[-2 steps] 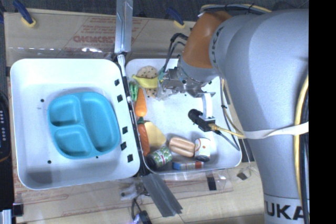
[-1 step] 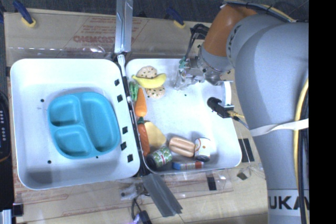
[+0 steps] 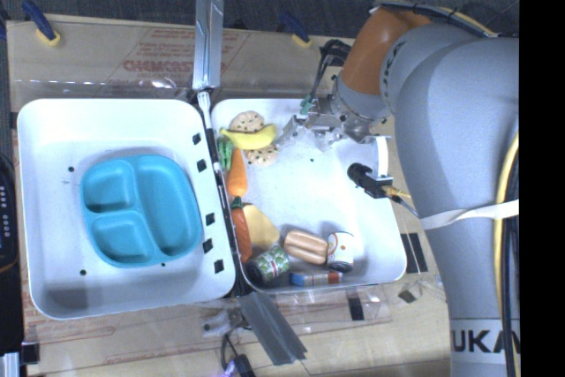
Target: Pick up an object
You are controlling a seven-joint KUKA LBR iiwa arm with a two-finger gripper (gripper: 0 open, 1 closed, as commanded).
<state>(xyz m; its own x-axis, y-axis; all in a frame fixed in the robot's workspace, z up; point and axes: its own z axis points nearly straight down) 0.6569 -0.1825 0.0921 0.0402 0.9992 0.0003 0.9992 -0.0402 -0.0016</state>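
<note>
My gripper (image 3: 309, 130) hangs over the back of the right bin (image 3: 375, 229), open, with nothing between its fingers. Just to its left lie a yellow banana (image 3: 251, 137) and two speckled cookies (image 3: 247, 118), about a finger's length away. An orange carrot (image 3: 237, 177) lies along the bin's left wall. At the front of the bin sit a tan bread roll (image 3: 305, 245), a green can (image 3: 271, 264), a small white and brown cup (image 3: 341, 250) and a blue and red marker (image 3: 315, 278).
The left bin (image 3: 44, 146) holds a blue divided plate (image 3: 141, 209). A yellow wedge (image 3: 261, 225) and a red-orange piece (image 3: 241, 231) lie by the divider between the bins. My grey arm (image 3: 450, 128) covers the right side of the bench.
</note>
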